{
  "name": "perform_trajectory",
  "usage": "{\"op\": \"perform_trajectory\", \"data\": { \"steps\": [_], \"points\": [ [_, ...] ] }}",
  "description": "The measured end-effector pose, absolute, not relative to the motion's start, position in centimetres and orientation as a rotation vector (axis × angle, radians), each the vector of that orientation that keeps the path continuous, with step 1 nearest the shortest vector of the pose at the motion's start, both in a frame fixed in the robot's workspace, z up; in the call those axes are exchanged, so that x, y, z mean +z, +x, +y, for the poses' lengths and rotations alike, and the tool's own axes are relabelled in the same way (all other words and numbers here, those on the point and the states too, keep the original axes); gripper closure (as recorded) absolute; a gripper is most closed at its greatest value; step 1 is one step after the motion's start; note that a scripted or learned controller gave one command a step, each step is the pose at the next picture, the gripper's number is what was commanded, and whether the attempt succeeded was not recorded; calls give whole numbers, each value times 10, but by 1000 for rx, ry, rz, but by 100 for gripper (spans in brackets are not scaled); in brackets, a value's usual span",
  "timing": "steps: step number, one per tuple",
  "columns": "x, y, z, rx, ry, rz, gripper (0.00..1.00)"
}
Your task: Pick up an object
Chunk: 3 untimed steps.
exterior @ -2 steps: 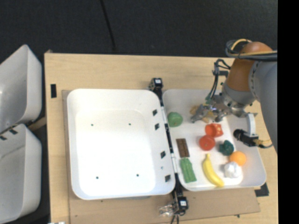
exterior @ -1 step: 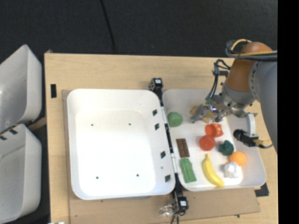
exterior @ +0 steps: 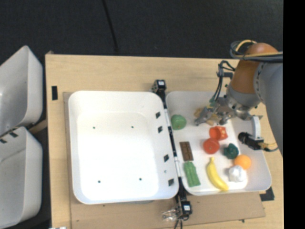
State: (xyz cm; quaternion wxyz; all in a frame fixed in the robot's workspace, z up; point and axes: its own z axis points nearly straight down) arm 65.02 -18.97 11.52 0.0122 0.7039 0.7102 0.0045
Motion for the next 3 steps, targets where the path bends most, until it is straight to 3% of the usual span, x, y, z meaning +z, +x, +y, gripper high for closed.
{"op": "perform_trajectory", "data": {
  "steps": [2, 3],
  "points": [
    [115, 657, -201, 15, 2197, 2206, 0],
    [111, 667, -230, 13, 2209, 2219, 0]
  ]
}}
